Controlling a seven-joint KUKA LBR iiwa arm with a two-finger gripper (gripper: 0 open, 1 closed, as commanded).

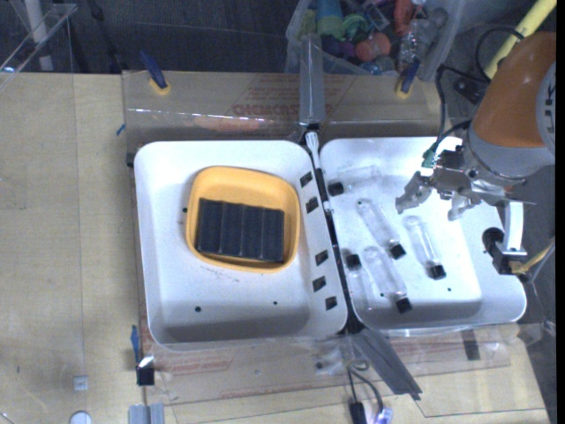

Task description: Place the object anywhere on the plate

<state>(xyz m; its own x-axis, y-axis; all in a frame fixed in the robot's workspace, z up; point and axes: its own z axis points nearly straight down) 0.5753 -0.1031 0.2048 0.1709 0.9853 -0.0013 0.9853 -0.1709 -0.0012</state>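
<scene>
Bins: two shallow white ones side by side, the left bin (168, 316) and the right bin (459, 303), meeting along a central divider.
Plate: one yellow plate (237, 180), squarish with rounded corners, sitting in the left bin.
On the plate: one dark ribbed rectangular block (242, 230), lying flat and covering most of the plate's middle.
Clear tubes: at least three see-through tubes with black caps lie in the right bin: one (375, 223) toward the middle, one (422, 244) to its right, one (386, 281) nearer the front wall. Their clear bodies blur into the white floor, so the count is uncertain.
Arm: one, grey with an orange band (516, 95), reaching in from the right over the right bin.
Gripper: one (433, 197), poised above the back right part of the right bin, its two fingers spread apart with nothing between them.
Background: one clear tub of coloured toys (371, 16) behind the bins.
</scene>
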